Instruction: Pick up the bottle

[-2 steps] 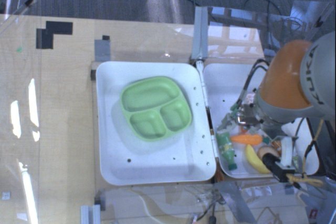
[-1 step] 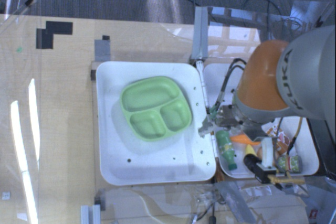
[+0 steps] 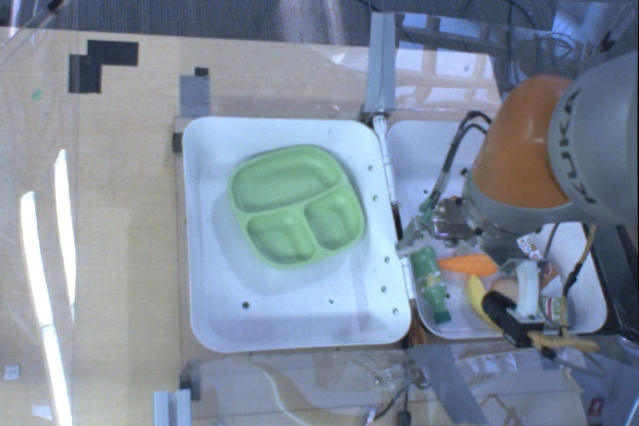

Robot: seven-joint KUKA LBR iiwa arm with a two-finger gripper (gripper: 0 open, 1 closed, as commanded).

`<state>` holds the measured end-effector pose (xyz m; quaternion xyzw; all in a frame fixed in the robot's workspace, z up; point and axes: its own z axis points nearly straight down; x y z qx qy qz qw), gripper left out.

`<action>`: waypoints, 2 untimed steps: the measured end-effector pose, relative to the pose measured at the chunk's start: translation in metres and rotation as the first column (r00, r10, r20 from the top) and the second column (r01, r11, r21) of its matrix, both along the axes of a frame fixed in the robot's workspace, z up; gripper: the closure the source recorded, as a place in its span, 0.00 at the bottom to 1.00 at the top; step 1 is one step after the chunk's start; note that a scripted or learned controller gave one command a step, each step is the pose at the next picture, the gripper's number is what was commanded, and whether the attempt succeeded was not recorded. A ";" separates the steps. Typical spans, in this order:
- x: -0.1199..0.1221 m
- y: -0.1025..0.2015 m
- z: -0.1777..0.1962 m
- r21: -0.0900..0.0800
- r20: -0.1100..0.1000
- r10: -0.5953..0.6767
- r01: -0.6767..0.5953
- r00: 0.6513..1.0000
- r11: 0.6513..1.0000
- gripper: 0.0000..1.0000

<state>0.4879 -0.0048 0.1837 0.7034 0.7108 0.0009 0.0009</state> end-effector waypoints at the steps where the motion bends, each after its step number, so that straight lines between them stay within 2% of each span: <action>1: 0.000 0.000 0.000 0.000 0.000 0.000 0.000 1.000 1.000 0.00; 2: 0.000 0.012 0.000 0.000 0.000 -0.006 0.006 1.000 1.000 0.00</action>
